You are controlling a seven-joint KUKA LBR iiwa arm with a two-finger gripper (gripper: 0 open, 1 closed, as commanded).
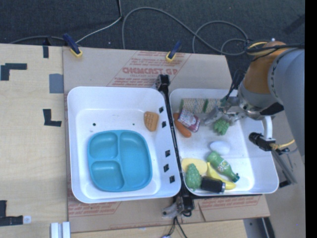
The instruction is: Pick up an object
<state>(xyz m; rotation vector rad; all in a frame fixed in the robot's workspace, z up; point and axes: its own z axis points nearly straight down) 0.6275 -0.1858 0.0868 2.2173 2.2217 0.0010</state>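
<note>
Under the gripper [224,114], near the right bin's [260,185] back wall, sat a small green broccoli-like toy [221,127], lumpy with no clear long axis. Whether the fingers were open or closed could not be told; they hung just above the toy, and nothing showed between them. Just left lay a carrot [182,128], slanting from upper left to lower right, beside a crinkled packet [190,119] and a striped pouch [194,104]. Below the toy rested a white oval [220,147], then a green bottle [223,166], a banana [195,164], another green toy [192,176] and a black cylinder [212,184]. Left of these, the left bin [79,98] held a blue tray [120,160] and a waffle [151,121].
</note>
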